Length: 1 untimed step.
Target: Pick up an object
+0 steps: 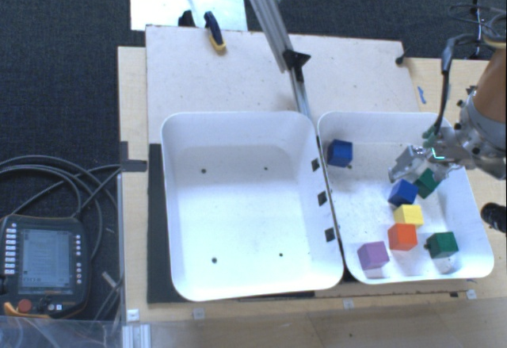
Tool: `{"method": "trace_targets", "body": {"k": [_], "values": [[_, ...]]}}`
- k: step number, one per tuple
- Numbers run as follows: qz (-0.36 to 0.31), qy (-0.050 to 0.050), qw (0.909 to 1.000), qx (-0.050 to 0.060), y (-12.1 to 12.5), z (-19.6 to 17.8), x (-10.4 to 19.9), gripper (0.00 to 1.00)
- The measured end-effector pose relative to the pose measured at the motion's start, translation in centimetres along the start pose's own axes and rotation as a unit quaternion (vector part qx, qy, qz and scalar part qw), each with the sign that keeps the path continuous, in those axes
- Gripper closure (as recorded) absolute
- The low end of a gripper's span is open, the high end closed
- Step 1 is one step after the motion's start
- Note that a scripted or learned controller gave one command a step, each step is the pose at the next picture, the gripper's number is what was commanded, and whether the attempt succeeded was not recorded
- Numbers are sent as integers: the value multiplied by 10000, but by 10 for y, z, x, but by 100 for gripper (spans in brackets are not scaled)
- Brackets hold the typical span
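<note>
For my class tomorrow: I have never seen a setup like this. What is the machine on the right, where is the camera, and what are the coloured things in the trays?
The picture comes from one fixed camera above the bench, looking down at a slant. The machine entering from the right is a robot arm; its grasping end, the pincer, hangs over the right white bin. A left white bin sits beside it. In the right bin lie small blocks: a blue block near the back, another blue one just under the pincer, a dark green one beside it, then yellow, orange, purple and green blocks. I cannot tell whether anything is held. The job is to pick up one object.
</note>
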State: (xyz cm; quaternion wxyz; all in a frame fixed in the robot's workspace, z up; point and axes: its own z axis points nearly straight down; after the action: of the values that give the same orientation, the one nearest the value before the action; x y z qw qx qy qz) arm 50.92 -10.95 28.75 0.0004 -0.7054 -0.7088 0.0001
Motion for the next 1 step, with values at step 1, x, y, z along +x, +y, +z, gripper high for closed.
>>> {"method": "trace_targets", "body": {"k": [1], "values": [[10, -3, 10000, -19, 0, -2, 0, 0]]}}
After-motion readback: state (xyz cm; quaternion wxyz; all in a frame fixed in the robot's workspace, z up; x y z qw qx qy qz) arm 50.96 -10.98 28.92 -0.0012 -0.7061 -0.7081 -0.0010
